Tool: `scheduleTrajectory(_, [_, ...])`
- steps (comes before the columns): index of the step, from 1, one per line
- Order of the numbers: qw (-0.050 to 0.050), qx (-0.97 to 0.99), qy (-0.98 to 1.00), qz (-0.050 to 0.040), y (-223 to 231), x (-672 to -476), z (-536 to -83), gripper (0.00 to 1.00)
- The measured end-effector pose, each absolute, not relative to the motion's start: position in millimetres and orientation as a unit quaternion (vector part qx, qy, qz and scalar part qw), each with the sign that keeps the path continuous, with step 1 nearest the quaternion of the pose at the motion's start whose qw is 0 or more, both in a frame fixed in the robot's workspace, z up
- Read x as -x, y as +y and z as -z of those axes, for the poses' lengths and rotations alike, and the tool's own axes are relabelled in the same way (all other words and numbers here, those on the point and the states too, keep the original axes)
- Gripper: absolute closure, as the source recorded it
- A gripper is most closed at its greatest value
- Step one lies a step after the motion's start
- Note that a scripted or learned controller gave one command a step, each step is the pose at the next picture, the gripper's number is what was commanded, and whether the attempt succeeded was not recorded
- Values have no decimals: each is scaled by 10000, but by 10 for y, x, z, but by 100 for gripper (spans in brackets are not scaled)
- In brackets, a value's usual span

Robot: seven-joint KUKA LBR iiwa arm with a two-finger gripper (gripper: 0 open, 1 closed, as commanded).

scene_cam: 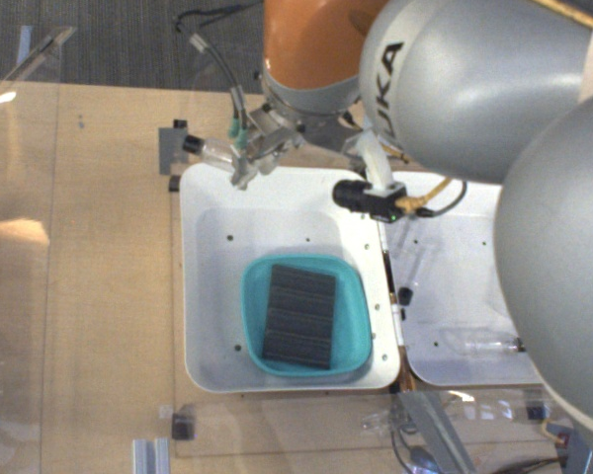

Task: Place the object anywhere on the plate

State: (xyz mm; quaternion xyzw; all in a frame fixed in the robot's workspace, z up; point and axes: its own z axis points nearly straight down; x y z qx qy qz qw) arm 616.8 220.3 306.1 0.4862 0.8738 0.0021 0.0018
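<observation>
1. Dark ribbed block (299,315) lies flat on the teal plate (354,294), left bin (203,294).
2. Pincer (245,164) above bin's far rim; spread or pressed, cannot tell.
3. Risk: a descending arm could knock the block off.

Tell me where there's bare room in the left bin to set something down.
Bare floor in the left bin lies between its back wall and the teal plate. The front half is crowded: the plate fills it, with the dark ridged block on top.

Pale wooden bench (79,265) under glare, dark grey carpet (119,18) beyond.
</observation>
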Motion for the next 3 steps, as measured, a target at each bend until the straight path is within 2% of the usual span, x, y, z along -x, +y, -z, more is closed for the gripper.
scheduleTrajectory(1, [11,-4456,8952,-18,2258,-5725,-2448,100])
scheduleTrajectory(2, [13,-4459,8951,-21,2255,-5728,-2451,0])
scheduleTrajectory(3, [52,-4615,8871,-50,1718,-5565,-4316,0])
